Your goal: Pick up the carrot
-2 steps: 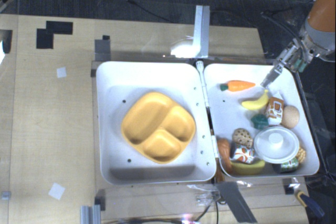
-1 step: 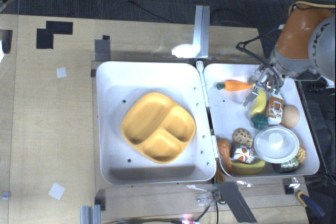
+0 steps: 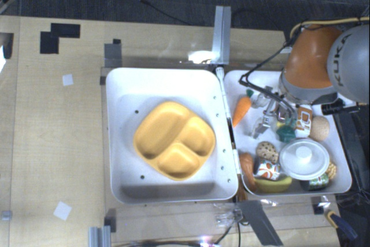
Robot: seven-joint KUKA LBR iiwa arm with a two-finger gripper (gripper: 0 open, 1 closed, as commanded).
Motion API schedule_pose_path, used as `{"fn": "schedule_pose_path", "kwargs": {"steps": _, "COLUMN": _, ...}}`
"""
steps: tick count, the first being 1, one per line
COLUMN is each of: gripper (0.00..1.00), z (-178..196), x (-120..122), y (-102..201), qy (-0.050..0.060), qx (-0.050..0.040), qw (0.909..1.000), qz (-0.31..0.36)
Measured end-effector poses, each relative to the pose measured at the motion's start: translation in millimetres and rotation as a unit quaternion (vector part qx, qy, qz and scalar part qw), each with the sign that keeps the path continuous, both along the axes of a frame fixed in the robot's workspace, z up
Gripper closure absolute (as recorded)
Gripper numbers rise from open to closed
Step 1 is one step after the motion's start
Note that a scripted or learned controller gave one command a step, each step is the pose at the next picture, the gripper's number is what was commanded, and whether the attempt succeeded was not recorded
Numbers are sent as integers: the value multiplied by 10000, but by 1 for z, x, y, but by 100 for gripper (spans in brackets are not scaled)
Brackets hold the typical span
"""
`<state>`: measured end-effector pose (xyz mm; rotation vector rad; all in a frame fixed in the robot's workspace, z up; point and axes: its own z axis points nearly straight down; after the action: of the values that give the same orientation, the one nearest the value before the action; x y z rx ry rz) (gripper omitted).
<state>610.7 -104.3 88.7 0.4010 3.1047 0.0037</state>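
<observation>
The carrot point(image 3: 240, 109) is orange with a small green top. It lies at a slant against the left wall of the right bin point(image 3: 342, 183), in that bin's far left part. My gripper point(image 3: 266, 115) hangs over the right bin just to the right of the carrot, apart from it, below the arm's orange band point(image 3: 309, 61). Nothing shows held in it.
The left bin point(image 3: 118, 182) holds a yellow divided plate point(image 3: 174, 139). The right bin is crowded: a cookie point(image 3: 266, 150), a white round bowl point(image 3: 304, 159), a banana point(image 3: 275, 184), a small can point(image 3: 267, 170), a beige egg point(image 3: 319, 128) and a teal piece point(image 3: 286, 133).
</observation>
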Motion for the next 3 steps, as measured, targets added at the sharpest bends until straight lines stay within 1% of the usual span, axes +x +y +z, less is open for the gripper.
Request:
{"fn": "schedule_pose_path", "kwargs": {"steps": 1, "gripper": 0, "z": 0, "x": -16, "y": 22, "qy": -9, "qx": 5, "qw": 9933, "qz": -1159}}
{"fn": "schedule_pose_path", "kwargs": {"steps": 2, "gripper": 0, "z": -1, "x": 44, "y": 21, "qy": 34, "qx": 8, "qw": 9793, "qz": -2023}}
{"fn": "schedule_pose_path", "kwargs": {"steps": 3, "gripper": 0, "z": 0, "x": -41, "y": -11, "qy": 5, "qx": 11, "qw": 9741, "qz": -2259}}
